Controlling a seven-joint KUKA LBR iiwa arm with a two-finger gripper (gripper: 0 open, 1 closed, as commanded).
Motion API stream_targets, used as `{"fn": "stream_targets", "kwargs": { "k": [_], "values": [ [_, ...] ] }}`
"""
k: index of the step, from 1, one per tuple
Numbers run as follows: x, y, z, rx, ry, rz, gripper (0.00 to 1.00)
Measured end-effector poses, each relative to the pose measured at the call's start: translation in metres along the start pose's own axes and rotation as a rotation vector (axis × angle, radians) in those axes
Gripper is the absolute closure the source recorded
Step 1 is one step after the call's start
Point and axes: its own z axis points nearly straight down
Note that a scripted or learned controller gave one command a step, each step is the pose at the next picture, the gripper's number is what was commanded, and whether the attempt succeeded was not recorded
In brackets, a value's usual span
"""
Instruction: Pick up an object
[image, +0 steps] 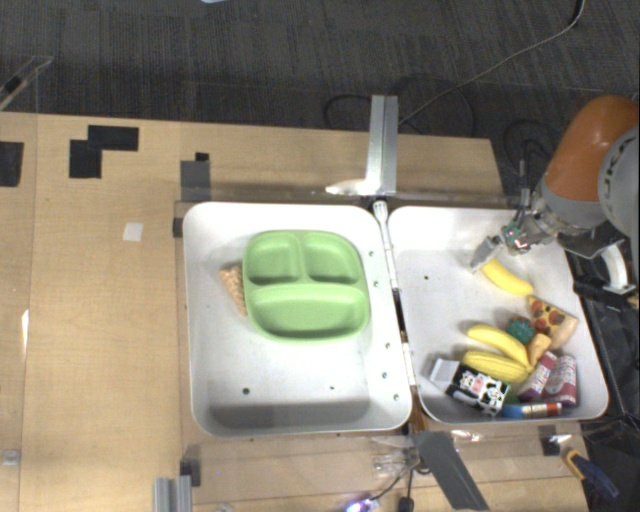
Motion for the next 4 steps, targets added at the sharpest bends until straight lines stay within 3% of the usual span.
{"fn": "stream_targets", "kwargs": {
  "k": [1, 2, 3, 4],
  "values": [
    [0.0, 0.004, -0.015, -0.009, -0.006, -0.005, 1.0],
    [0.062, 0.039, -0.09, -0.001, 0.001, -0.054, 1.0],
    [0.125, 0.062, -0.098, 0.003, 0.003, -0.045, 1.0],
    [0.112, 0.033, -0.098, 0.004, 0.002, 0.01, 1.0]
  ]
}}
